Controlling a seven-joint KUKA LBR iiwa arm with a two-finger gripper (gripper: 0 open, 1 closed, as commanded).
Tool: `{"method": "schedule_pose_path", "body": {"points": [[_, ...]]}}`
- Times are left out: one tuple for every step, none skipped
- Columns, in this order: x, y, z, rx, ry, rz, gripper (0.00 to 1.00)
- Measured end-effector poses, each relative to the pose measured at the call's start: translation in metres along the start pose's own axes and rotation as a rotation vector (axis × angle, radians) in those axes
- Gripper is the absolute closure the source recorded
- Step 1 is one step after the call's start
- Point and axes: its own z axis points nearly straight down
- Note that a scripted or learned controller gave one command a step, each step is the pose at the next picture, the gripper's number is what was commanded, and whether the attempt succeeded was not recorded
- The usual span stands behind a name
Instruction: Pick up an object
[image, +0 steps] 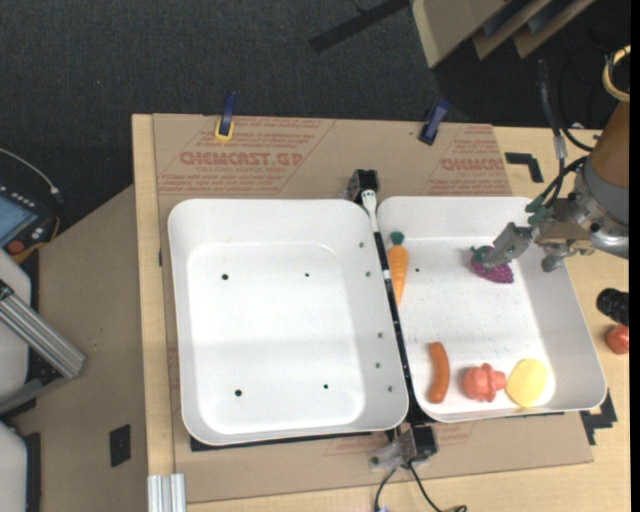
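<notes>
While jaws (528, 247) hang spread over right bin (570, 300), one tip beside purple grapes (493, 266).

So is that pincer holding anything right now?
Pincer: cannot be told; it sits by the purple object in the right bin.

Smooth glossy white plastic bins (270, 230), matt brown cardboard sheet (160, 260) beneath them, grey metal gripper (528, 248), bumpy purple plastic grape bunch (494, 267) beside it, smooth orange plastic carrot (398, 270) farther off
</notes>
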Motion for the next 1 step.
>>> {"method": "schedule_pose_path", "body": {"points": [[-0.0936,-0.0060,-0.0238,-0.005,-0.007,0.008,0.00]]}}
